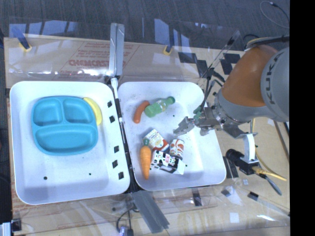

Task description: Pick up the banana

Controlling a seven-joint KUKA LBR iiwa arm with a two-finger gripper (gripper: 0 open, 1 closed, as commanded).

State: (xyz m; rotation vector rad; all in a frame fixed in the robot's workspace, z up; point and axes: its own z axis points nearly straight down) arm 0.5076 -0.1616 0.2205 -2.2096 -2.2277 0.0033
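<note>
The claw [183, 127] is hovering with fingers spread and gripping nothing over the right bin [209, 173], well apart from the banana [95, 110] lying beside the tray [64, 124].

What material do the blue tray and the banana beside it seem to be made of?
The blue tray looks like moulded plastic with a matte finish: one even colour, rounded compartments. The banana is probably a plastic toy: smooth, uniform yellow, no spots, though too little of it is visible to be sure.
</note>
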